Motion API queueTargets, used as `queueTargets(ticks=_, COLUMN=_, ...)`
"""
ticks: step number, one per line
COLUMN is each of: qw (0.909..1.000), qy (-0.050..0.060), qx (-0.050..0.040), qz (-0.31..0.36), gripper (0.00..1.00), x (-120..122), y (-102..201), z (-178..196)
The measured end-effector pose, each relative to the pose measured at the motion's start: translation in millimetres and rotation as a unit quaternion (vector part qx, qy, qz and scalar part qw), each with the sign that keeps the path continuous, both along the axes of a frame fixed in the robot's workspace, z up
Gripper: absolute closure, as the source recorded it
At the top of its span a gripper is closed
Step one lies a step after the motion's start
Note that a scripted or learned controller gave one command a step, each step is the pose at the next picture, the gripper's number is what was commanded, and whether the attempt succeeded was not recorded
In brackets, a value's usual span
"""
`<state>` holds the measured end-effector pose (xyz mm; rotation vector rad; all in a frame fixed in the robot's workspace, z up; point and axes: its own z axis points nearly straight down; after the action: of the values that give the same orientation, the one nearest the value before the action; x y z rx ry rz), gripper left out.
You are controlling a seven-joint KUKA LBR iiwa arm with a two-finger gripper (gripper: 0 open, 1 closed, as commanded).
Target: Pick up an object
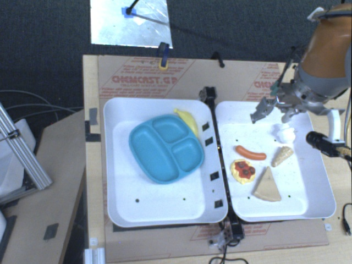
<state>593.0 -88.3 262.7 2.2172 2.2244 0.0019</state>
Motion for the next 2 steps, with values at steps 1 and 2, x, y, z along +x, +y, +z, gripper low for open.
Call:
queueTargets(ticks=1, qw=1.0000, qy=0.005, qx=-0.0002, qz=-0.003, gripper=0.00, x=-14.8, y=-47.4, z=-114.8)
queueTargets(ticks=2, qw=1.0000, qy=-0.005, qx=-0.0012, qz=-0.003, gripper=0.00, x=-38.4, y=-30.0, z=-177.3)
